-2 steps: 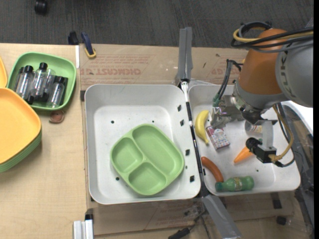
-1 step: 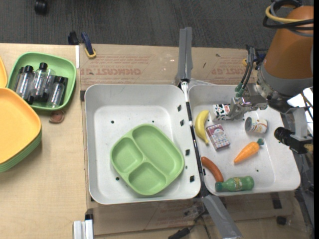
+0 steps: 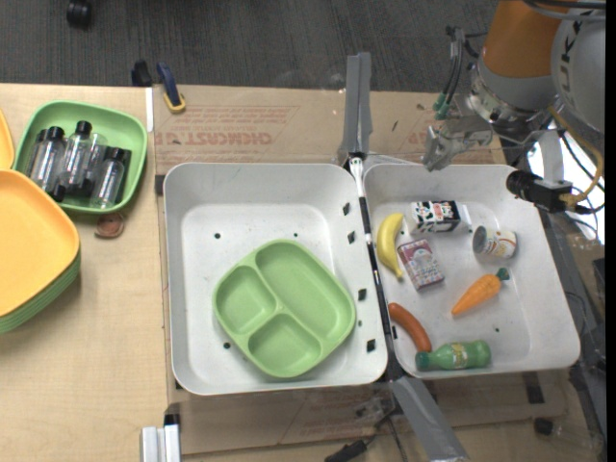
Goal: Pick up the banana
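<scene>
Nearest the camera, at the front edge of the right-hand bin (image 3: 563,349), a green bottle (image 3: 454,356) lies on its side, with a red sausage-shaped toy (image 3: 411,325) just to its left. Further in sit an orange carrot (image 3: 478,293), a small pink carton (image 3: 421,263), a tipped white cup (image 3: 495,243) and a black-and-white milk carton (image 3: 438,216).

The banana (image 3: 390,243) lies at the left side of this bin, close beside the divider between the two bins, its curve running front to back and its right flank just beside the pink carton. It looks light, smooth and rather slippery, probably a stiff plastic toy. I would take it across the middle of its curve, where it is thickest, with the jaws turned across its length; the divider and the pink carton leave little room on either side.

Up at the back rim of the bin the gripper (image 3: 445,147) hangs above the cardboard-covered surface (image 3: 241,128), well apart from the banana. It holds nothing that I can see, and I cannot tell whether the jaws stand open or closed.

The left bin (image 3: 192,200) holds a green divided tray (image 3: 283,306).
</scene>
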Controlling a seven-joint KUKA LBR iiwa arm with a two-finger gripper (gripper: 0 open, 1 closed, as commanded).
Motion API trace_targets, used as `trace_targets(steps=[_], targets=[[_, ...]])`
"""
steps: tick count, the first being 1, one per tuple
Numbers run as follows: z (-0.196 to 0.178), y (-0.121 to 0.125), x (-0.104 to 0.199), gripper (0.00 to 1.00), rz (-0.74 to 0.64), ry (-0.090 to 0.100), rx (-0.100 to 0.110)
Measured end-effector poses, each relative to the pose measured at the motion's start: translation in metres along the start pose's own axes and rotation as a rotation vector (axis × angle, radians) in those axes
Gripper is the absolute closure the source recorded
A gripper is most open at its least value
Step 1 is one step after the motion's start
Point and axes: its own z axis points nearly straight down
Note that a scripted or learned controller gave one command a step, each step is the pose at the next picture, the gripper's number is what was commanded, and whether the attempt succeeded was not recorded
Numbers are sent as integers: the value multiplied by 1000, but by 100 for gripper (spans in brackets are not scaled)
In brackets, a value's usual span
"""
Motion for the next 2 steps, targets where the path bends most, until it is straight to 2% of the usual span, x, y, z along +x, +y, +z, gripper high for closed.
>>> trace_targets(steps=[1, 2], targets=[[69, 3, 67, 100, -4, 2, 1], [69, -23, 55, 100, -341, 2, -1]])
